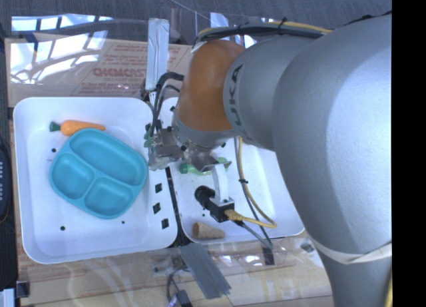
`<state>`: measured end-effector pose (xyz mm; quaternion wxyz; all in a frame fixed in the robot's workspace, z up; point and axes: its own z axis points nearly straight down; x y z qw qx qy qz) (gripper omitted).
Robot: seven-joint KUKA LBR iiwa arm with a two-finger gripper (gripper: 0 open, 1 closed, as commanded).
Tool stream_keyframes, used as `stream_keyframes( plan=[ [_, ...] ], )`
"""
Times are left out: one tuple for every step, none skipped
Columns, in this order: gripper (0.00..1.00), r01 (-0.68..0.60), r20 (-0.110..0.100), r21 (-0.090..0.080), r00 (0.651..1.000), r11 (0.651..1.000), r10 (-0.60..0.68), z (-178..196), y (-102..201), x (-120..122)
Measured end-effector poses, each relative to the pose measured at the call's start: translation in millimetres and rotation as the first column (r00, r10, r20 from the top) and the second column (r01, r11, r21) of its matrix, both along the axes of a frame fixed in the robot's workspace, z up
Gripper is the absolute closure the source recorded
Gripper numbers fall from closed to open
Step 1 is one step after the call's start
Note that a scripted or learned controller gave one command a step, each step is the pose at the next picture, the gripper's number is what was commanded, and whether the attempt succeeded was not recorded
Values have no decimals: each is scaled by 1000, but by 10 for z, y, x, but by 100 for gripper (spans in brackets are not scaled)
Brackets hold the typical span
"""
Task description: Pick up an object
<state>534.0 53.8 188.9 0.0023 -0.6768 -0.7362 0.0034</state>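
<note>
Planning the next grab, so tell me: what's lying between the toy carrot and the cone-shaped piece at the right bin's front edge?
In the camera view, the blue divided plate and the bins' shared rim lie between the carrot and the cone.

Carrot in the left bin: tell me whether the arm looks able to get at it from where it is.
Probably yes. The carrot lies uncovered on the left bin floor beside the blue plate, nothing over it; the tool would have to cross the divider.

The arm (319, 99) covers most of the right bin (200, 209) at the frame's centre and right. A green object (192, 168) peeks from beneath the wrist, too hidden to identify.
</note>
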Motion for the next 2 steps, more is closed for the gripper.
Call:
stream_keyframes(
  plan=[
    [100,76,-4,0,997,997,-76,74,397,-408],
    [100,387,1,-3,922,922,-387,124,854,-506]
  ],
)
